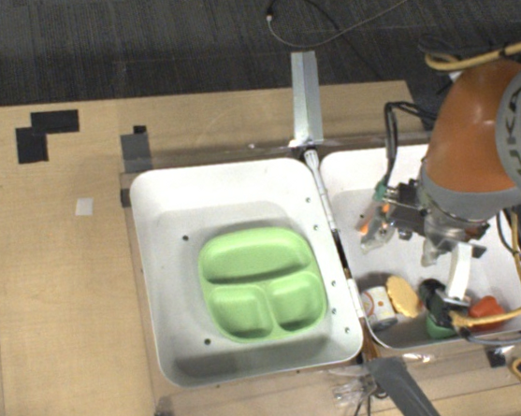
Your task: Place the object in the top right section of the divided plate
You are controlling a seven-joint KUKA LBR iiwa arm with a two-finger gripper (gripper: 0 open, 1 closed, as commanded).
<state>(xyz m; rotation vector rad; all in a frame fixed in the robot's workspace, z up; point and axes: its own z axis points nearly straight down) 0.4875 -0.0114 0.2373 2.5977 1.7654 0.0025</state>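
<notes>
inside left bin (163,261), smooth green plate (260,282).

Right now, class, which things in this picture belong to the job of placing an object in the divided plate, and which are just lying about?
Belong to the job:
- green divided plate in the left bin
- pincer above the right bin
- small objects there: a tan piece, an orange one, a green one

Lying about:
- black cable on the floor
- black patches on the bench

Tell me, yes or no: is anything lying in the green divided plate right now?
No. The green divided plate in the left bin has all three sections bare; the small objects lie in the right bin.
</notes>
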